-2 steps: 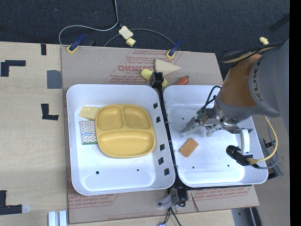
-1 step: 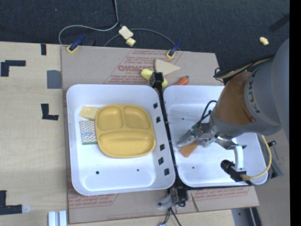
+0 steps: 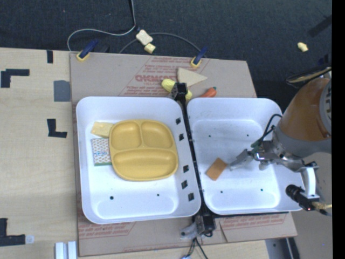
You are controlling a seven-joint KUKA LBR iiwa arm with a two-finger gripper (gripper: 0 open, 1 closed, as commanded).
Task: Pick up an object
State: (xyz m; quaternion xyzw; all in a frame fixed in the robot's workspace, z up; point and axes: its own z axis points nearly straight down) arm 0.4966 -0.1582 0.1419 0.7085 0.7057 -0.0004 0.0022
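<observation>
Brown block (image 3: 215,169) just left of jaws (image 3: 235,162).

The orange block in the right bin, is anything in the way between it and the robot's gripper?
No, nothing visible is in the way. The orange block lies alone on the floor of the right bin, and the gripper reaches in from the right, its tip just beside the block. Only bare white bin floor shows between them.

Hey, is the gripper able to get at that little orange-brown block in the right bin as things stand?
Probably yes. The gripper is low in the right bin, just right of the orange-brown block, which lies alone on the bin floor. Nothing stands between them, and the block sits apart from the walls.
</observation>
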